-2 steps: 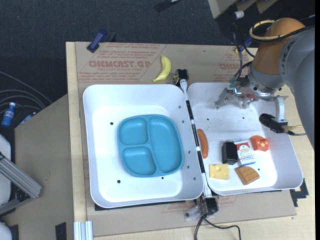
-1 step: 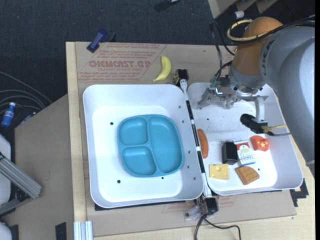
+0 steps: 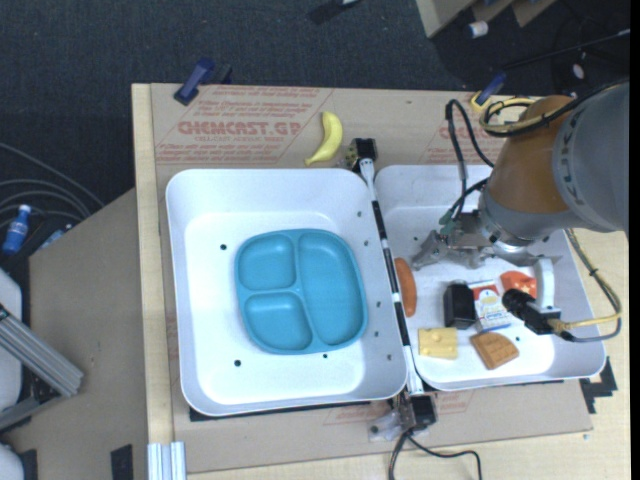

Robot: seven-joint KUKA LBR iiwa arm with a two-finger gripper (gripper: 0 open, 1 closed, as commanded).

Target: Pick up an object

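Yellow cheese-like wedge (image 3: 438, 343) and brown bread-like slice (image 3: 494, 349) are lying in the right white bin (image 3: 430, 193).
"CHEMCAST" is showing on the cardboard-topped table (image 3: 240, 125); end effector (image 3: 452, 248) is hovering nearby, its state hidden.

Even, soft overhead light; the white bins (image 3: 190, 208) glow bright with mild glare, faint shadows fall toward six o'clock, and the dark floor (image 3: 80, 28) looks grainy.
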